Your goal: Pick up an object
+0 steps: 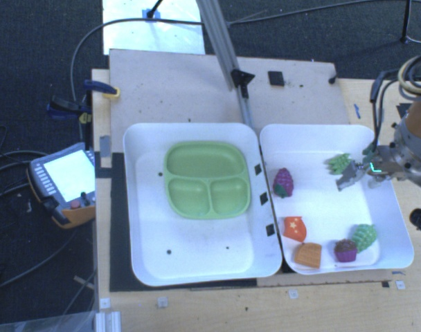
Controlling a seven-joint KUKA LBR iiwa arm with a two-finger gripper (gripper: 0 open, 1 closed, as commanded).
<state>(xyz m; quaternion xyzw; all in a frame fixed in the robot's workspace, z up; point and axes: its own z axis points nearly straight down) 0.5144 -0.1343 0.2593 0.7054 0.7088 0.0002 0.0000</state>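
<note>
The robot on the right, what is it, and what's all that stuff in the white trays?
That grey machine is a robot arm reaching in from the right. A camera above the bench looks down on two white trays. The arm's end effector, its grabbing part, hangs over the right tray, right next to a small green toy. I can't tell whether it is holding anything.

The right tray also has toy food: purple grapes, a red piece with a star, an orange block, a small purple piece and a green bumpy piece. The left tray holds a green divided plate.
</note>
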